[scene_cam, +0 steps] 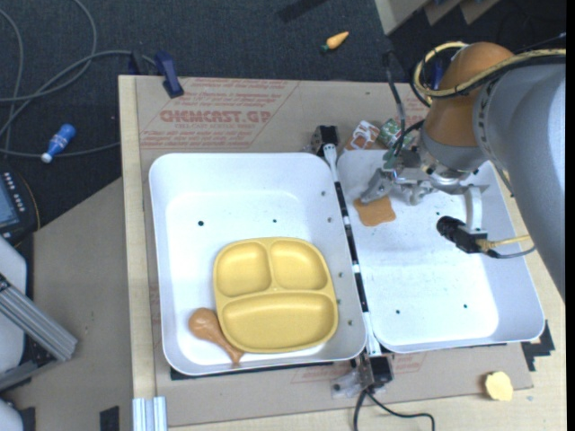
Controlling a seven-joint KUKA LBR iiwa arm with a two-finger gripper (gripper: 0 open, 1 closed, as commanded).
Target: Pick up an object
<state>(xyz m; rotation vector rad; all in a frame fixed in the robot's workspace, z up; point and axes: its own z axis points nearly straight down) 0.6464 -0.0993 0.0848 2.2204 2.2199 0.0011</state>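
- Nearest the camera, a yellow three-compartment plastic tray (272,294) is seen in the left white bin (180,205), with an orange drumstick-shaped toy (212,329) touching its near-left corner.
- Further back, in the right white bin (431,317), a flat tan toast-like piece (375,211) lies near the dividing wall.
- The gripper (388,185) hangs just above that piece; the fingers look spread, with nothing between them, though the view is poor.
- The piece is thin, so a low, centred descent before closing is advised.
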